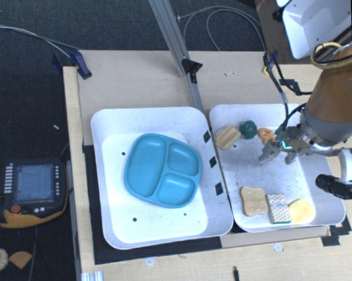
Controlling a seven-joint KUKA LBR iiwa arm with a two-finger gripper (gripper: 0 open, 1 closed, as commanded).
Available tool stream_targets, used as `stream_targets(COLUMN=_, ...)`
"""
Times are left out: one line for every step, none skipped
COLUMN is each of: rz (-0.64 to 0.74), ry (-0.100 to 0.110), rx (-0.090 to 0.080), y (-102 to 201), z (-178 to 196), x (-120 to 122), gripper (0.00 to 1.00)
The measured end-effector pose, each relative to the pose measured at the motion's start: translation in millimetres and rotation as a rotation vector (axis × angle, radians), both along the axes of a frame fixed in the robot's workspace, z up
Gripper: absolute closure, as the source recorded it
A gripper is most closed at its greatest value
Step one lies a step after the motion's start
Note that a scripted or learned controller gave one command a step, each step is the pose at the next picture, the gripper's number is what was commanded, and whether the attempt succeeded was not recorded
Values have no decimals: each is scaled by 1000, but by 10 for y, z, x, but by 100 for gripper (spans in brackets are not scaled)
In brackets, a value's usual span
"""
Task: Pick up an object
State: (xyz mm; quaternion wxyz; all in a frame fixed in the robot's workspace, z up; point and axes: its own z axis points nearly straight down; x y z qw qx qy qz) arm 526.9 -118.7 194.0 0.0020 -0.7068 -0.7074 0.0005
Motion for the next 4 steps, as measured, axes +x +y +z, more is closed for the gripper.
stream_targets(rz=0, ry=-2, rx=0, y=0, z=8, x=6, gripper=0)
stream_targets(rz=-1, ry=2, rx=0, y=43, z=-433, x=47, gripper=0)
stream_targets(rz=0, ry=4, rx=1, y=134, z=-1029, x=60, gripper=0)
stream_targets(rz=-1, ry=-3, rx=-1, y=137, z=-1077, x=67, gripper=0)
